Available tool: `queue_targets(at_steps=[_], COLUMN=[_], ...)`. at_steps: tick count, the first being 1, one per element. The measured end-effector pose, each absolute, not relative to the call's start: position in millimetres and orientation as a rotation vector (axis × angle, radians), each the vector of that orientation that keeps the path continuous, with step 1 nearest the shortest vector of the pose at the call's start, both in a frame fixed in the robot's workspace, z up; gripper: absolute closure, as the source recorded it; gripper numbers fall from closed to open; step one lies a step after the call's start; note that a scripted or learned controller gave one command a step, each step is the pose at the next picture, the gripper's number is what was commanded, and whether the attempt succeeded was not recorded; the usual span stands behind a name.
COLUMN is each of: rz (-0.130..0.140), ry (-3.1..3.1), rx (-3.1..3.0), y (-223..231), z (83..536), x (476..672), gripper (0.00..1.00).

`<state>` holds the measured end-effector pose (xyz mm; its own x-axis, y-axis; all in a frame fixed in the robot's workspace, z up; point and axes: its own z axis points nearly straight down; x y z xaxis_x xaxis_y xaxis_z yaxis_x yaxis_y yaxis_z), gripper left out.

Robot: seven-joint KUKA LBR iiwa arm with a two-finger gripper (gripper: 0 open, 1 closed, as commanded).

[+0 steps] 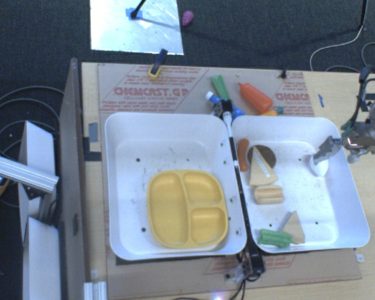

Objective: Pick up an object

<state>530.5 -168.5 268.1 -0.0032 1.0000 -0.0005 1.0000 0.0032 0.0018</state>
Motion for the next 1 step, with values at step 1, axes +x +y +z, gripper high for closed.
queue_targets(at_steps=[1], rz=[0.0], ry=[2.236], rx=[2.213], y=[-114.7], z=[153.3], x=[593.1], gripper=[0.0])
